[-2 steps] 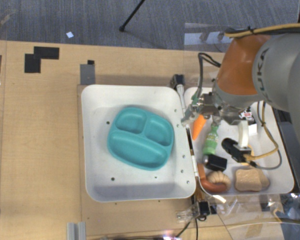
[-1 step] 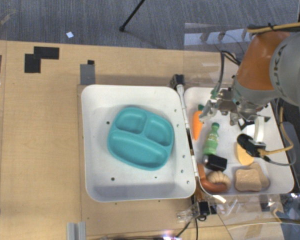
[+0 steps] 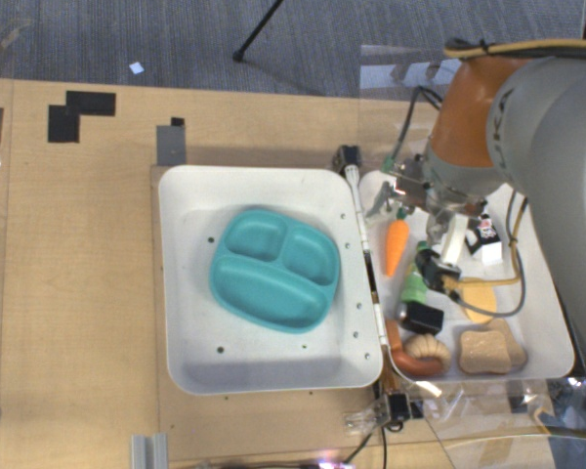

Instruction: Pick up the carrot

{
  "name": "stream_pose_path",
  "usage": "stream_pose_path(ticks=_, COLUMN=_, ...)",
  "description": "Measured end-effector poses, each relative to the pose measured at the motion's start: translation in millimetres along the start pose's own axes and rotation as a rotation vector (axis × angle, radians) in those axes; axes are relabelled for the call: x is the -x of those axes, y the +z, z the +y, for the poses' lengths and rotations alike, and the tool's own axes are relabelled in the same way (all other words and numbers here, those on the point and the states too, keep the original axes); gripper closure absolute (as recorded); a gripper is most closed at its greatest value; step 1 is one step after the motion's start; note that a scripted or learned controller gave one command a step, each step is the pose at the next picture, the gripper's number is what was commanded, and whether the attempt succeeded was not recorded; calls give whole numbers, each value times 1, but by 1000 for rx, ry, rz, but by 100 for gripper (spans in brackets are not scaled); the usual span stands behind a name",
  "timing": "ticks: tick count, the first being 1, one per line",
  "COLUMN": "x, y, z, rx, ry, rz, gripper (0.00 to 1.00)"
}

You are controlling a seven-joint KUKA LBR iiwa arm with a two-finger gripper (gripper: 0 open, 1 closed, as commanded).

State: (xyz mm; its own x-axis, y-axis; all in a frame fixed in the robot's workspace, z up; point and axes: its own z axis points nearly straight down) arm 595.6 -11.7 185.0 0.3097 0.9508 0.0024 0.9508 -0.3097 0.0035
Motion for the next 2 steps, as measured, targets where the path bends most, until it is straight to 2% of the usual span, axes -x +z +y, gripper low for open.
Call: stream_pose_path(ticks=2, x=1, y=0, z=0, rx=0, ry=1, rz=-1, gripper=0)
